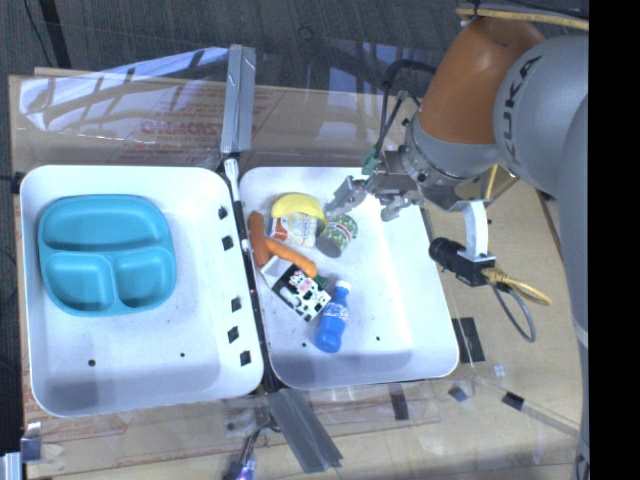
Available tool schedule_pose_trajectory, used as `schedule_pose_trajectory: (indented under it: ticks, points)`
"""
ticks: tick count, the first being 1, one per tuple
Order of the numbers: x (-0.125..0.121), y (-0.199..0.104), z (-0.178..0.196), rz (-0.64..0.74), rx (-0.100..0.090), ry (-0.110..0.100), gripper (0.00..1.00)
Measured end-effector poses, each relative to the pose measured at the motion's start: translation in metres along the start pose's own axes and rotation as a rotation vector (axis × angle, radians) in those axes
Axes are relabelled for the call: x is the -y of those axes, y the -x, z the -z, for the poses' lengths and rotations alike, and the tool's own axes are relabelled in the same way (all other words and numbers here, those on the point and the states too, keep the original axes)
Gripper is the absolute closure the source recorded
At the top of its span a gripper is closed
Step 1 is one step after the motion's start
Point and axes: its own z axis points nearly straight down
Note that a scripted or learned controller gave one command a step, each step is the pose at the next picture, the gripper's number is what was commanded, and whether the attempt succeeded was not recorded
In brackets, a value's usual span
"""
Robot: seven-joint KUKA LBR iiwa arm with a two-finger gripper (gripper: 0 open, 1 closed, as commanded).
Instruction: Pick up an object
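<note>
Camera view puts our gripper (366, 197) over the far part of the right bin (420, 308), with the grey arm (520, 88) reaching in from the right. We see its two fingers spread apart with nothing between them, one fingertip just beside the small green-and-white can (338, 234). So we judge the pick as not yet made: nothing is lifted, and every object lies in the bin. The candidates cluster along the bin's left side: a yellow banana-like toy (297, 206), a red-and-white carton (297, 230), an orange carrot (288, 252), a black-and-white patterned block (303, 293) and a blue bottle (333, 317). The left bin (120, 368) carries a blue divided tray (105, 251). What remains, in our judgement, is closing on one item, likely the can, and raising it clear.
</note>
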Motion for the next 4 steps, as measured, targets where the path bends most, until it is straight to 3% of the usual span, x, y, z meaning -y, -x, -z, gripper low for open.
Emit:
schedule_pose_trajectory:
  ticks: [1, 2, 3, 4]
  points:
    - [-0.029, -0.01, -0.141, -0.052, 0.003, 0.026, 0.0]
    - [-0.012, -0.026, -0.149, 0.166, 0.008, 0.048, 0.0]
    - [0.005, -0.019, -0.151, 0.273, 0.008, 0.044, 0.0]
    - [0.035, -0.017, -0.169, 0.233, -0.002, 0.002, 0.0]
